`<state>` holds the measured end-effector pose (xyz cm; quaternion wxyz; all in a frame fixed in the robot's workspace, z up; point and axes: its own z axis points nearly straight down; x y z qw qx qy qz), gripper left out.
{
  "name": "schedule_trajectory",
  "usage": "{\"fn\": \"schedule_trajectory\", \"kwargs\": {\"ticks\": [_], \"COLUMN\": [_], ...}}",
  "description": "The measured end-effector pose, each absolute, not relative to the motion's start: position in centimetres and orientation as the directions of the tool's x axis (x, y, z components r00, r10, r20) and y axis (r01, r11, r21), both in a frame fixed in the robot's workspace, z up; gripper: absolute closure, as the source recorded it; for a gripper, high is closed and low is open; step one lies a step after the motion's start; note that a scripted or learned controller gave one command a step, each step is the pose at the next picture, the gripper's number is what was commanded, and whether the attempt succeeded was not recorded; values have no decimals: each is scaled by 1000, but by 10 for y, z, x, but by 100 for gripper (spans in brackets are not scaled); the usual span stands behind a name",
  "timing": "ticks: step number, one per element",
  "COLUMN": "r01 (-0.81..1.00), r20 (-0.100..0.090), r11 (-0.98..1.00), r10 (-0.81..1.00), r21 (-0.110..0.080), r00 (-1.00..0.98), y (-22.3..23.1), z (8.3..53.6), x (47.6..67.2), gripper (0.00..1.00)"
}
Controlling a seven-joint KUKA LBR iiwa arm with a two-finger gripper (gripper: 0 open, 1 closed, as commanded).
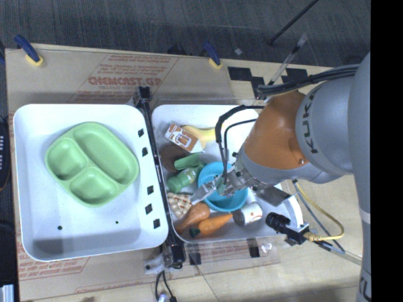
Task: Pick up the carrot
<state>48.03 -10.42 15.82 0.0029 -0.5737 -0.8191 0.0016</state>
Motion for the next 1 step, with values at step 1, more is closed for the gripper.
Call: {"fn": "schedule_trajectory", "kwargs": {"ticks": [1], "r01": [795], "r20": [7], "r11": [607], "r10": [795], "r21": [-6], "r00": [-607], "y": [-113], "z": [90], "x": [476], "gripper": [0]}}
